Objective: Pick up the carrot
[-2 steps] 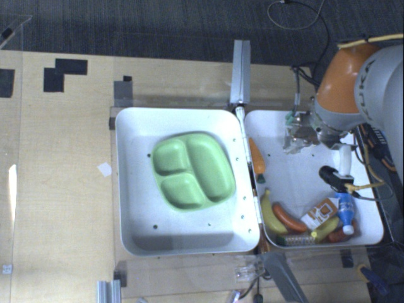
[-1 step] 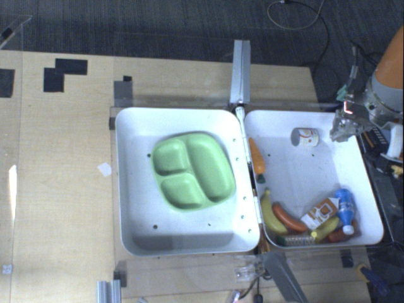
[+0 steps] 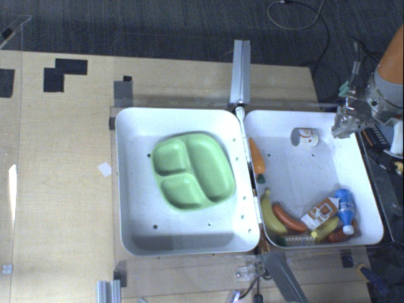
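Observation:
The carrot [image 3: 256,157] is a slim orange piece lying along the left wall of the right bin [image 3: 315,169], close to the divider between the bins. My gripper [image 3: 344,124] hangs at the right bin's far right corner, well to the right of the carrot and apart from it. Nothing shows between its fingers, and their state is too small to read.
A small can [image 3: 305,137] lies on its side near the right bin's back. Bananas [image 3: 272,213], a sausage [image 3: 291,219], a carton [image 3: 321,213] and a blue bottle [image 3: 344,207] crowd its front. The left bin [image 3: 132,169] holds a green divided plate [image 3: 193,170].

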